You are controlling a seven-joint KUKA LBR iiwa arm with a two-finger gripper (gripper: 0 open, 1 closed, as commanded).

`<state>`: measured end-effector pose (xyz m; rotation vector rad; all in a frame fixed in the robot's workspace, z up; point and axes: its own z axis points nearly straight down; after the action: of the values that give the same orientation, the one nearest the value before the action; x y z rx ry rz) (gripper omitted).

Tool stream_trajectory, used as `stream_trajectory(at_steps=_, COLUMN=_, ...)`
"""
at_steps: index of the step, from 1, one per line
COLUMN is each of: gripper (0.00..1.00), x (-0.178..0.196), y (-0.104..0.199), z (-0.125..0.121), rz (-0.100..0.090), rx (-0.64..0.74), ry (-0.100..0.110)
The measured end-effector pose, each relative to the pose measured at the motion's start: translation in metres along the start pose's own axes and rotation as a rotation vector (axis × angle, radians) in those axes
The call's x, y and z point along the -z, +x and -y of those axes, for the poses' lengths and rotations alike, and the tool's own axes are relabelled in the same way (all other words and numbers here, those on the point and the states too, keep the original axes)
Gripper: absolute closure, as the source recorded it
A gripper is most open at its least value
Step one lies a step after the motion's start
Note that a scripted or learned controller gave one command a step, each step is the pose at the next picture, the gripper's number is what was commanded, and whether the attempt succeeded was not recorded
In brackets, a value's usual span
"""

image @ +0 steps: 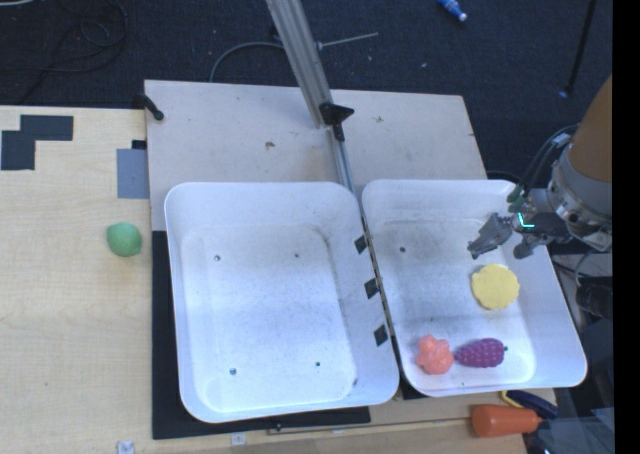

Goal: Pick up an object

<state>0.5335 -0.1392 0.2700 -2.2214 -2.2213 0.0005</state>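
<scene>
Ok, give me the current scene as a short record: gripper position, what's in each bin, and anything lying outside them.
gripper: over the right bin, above the yellow piece, nothing seen between its fingers
right bin: yellow disc, orange toy, purple grape cluster
left bin: no objects seen inside
outside bins: green ball on the wooden bench to the left; orange object below the right bin
pick status: not yet done

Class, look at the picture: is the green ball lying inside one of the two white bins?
No, the green ball lies on the wooden bench, left of the left bin.
</scene>
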Motion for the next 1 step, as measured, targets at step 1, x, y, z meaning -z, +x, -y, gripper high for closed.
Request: stream_trajectory(at_steps=1, gripper=0.0, x=0.0, y=0.0, z=0.0, rz=0.0, rx=0.0, ry=0.0)
